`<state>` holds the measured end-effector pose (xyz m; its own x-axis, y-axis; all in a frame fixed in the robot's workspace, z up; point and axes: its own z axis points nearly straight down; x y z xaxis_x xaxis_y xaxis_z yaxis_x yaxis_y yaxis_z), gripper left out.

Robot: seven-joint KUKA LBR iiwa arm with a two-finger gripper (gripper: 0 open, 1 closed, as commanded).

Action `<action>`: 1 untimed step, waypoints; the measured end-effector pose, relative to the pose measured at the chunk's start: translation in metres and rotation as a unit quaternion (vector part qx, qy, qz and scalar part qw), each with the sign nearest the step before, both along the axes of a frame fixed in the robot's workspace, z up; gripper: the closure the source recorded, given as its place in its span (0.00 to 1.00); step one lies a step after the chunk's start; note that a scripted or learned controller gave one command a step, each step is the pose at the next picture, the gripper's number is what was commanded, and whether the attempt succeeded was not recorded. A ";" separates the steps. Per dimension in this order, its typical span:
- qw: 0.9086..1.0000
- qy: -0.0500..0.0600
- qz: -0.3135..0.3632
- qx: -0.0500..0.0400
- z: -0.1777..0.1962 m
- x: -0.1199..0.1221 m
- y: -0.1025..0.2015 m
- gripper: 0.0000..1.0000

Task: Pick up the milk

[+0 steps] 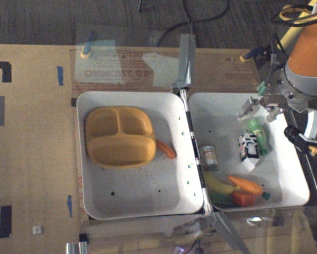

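1. Lying along the near edge of the right bin (285,197): a banana (217,184), a carrot w/ green top (246,184) and a small red item (244,198), poss. a pepper, all bunched touching each other.
2. Just beyond, by the divider btwn the bins, a small jar (209,156) w/ a dark lid, apart from the rest.
3. Milk carton (248,149), black-and-white cow print, lies tilted in the mid-right of the right bin; a green bottle-like item (259,135) sits against its far-right side, touching.
4. Left bin (142,194): orange compartment plate (119,136) in the far-left part, w/ a second carrot (165,149) just beside its right edge.
5. Gripper (260,108) hovers over the far-right part of the right bin, above and just past the green item, not touching the milk. Fingers look spread apart w/ nothing btwn them.
6. Farthest: arm's grey body and orange band (308,46) at the right edge; flat cardboard (121,67) behind the bins.
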<state>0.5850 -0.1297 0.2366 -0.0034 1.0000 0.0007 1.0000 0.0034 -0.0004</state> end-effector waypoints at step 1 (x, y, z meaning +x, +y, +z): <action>0.996 -0.001 -0.094 -0.001 -0.130 -0.005 -0.048 0.00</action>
